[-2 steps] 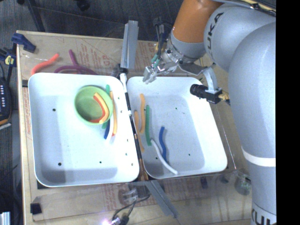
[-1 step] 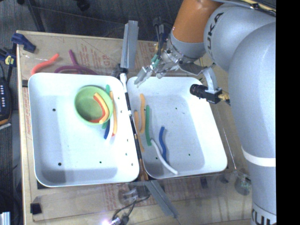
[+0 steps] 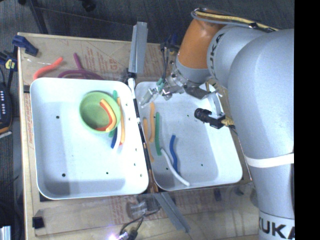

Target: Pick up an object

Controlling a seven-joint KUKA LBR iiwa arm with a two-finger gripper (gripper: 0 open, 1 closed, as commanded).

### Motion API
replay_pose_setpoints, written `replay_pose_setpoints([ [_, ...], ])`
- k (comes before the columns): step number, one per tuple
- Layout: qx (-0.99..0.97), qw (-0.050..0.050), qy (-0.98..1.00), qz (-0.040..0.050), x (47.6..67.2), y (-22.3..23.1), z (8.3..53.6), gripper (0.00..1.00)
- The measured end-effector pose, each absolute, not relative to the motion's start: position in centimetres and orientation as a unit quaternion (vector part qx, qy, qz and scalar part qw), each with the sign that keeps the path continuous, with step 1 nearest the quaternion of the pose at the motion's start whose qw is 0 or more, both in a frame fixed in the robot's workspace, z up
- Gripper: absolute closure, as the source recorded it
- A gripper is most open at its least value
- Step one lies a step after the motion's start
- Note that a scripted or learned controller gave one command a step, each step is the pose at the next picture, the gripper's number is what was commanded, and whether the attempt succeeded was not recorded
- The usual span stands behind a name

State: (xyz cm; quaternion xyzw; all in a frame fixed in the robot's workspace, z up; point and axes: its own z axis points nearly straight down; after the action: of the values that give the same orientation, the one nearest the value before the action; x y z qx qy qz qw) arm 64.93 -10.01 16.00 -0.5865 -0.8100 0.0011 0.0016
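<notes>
You see wooden bench (image 3: 75,51) spanning frame, printed red markings on top. Two white bins rest on it: left bin (image 3: 65,174) and right bin (image 3: 227,171), side by side. Orange strip (image 3: 47,68) and purple strip (image 3: 77,73) lie upper left, behind left bin.

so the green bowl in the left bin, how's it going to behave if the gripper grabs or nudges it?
The green bowl looks like thin plastic, so probably light and apt to slide on the smooth white bin when nudged. It appears tilted with curved strips resting in and against it, so a rim grab would likely tip it and spill them. Its rounded wall may slip between fingers.
</notes>
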Motion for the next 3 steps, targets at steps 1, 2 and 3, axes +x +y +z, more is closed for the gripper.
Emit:
replay_pose_setpoints([
  [1, -0.596, -0.001, -0.803, 0.0003, 64.7, -10.2, 14.2, 0.0],
  [2, -0.618, -0.001, -0.786, 0.0019, 62.8, -12.0, 9.3, 0.0],
  [3, -0.616, -0.002, -0.788, 0.001, 62.9, -11.8, 10.4, 1.0],
])
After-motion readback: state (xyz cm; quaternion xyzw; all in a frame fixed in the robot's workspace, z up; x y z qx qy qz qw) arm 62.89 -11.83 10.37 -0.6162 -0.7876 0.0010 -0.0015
